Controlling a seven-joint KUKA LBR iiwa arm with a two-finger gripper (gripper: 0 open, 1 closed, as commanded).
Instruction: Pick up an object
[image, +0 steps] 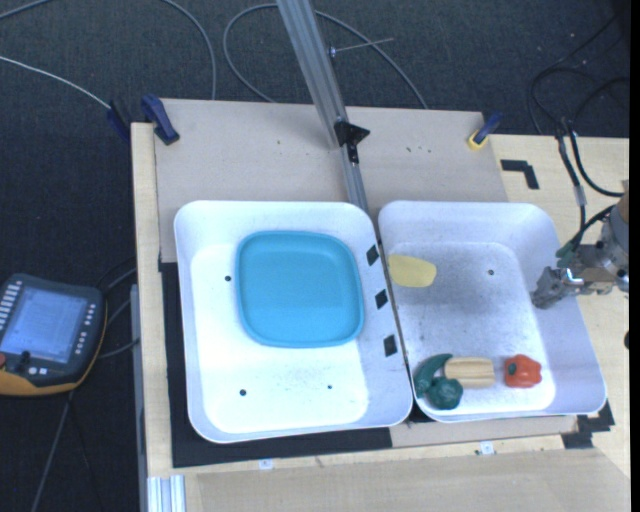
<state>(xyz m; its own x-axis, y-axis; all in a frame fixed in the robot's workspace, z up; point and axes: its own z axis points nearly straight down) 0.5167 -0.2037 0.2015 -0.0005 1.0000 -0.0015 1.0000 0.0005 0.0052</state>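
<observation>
The right bin (470, 225) holds a pale yellow piece (412, 271) by its left wall. Along its front edge lie a dark green item (437, 382), a tan block (470, 372) and a red pepper-like item (521, 371). My gripper (556, 287) hangs at the right bin's right rim, well apart from all of them. Its fingers are too small and blurred to read.
The left bin (200, 300) carries a blue square plate (299, 288). A metal pole (325, 90) slants down to the gap between the bins. A handheld pendant (45, 330) lies left of the bench, with cables across the dark floor.
</observation>
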